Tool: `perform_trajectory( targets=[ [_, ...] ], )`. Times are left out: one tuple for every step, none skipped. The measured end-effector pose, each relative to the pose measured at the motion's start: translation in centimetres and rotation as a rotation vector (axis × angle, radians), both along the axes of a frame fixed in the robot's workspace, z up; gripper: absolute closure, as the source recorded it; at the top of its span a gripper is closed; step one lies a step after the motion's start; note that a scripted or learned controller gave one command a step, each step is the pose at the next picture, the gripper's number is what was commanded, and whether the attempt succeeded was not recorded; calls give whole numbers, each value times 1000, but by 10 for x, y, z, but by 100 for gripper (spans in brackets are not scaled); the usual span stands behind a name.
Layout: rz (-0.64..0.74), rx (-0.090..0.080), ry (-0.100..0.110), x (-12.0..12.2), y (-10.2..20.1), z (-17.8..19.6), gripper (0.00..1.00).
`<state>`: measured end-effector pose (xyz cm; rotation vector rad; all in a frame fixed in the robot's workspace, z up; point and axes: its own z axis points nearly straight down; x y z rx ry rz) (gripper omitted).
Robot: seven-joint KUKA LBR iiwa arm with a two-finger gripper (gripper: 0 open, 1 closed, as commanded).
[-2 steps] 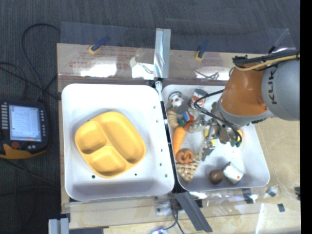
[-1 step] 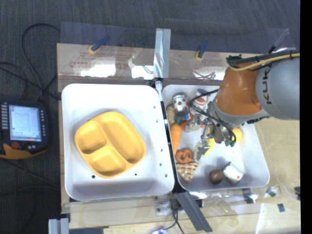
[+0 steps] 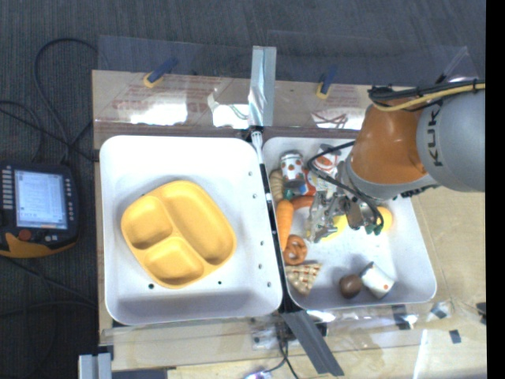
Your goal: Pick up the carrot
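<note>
From my remote station I saw 2 white bins side by side on the bench. Nearest the camera in the right bin (image 3: pixel 410 267) lay a small white cup (image 3: pixel 378 279) tipped on its side, touching a dark brown round item (image 3: pixel 349 285) on its left, and further left a ridged tan shell-shaped piece (image 3: pixel 304 275). Just beyond that sat a pretzel (image 3: pixel 294 249). The carrot (image 3: pixel 284 215) lay along the bin's left wall, just behind the pretzel, running roughly near to far. The gripper (image 3: pixel 322 221) hung just right of the carrot, not on it, beside a yellow item (image 3: pixel 377 218); I could not tell how its claw stood amid the clutter. In the left bin (image 3: pixel 126 164), a yellow divided plate (image 3: pixel 177 231) with 3 compartments rested near the middle. Further back in the right bin stood a small white and red object (image 3: pixel 291 165). The arm (image 3: pixel 426 144), with its orange band, reached in from the right over the far part of that bin.
</note>
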<state>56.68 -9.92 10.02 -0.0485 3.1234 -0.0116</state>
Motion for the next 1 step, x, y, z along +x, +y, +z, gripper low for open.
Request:
perform_trajectory(
  targets=[
    [-22, 10, 14, -14, 99, 84, 100]
  ],
)
